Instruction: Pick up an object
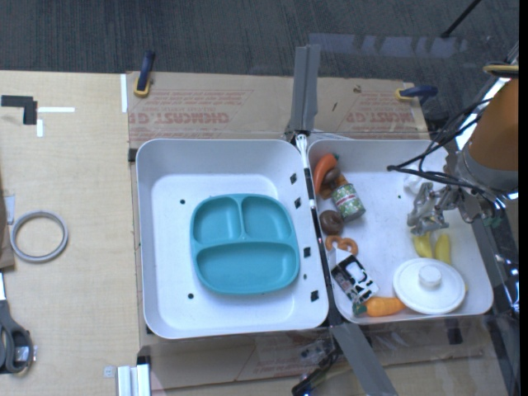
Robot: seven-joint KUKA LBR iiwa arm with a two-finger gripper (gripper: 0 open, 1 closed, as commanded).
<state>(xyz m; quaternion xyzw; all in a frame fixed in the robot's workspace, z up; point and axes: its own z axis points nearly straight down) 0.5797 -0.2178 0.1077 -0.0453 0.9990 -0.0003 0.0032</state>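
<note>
So the surface (66, 172) has two white bins side by side. The left bin (157, 246) holds just a teal divided plate (245, 243). The right bin (388, 188) has all the small stuff: a white round lid (429, 285) near the front, a yellow banana (435, 247) just behind it, a small can (347, 201), an orange carrot-looking thing (325, 168), and a black-and-white piece (353, 277). The end effector (426, 213) sits over the right bin right above the banana; can't tell if its fingers are spread or pressed together.
</note>
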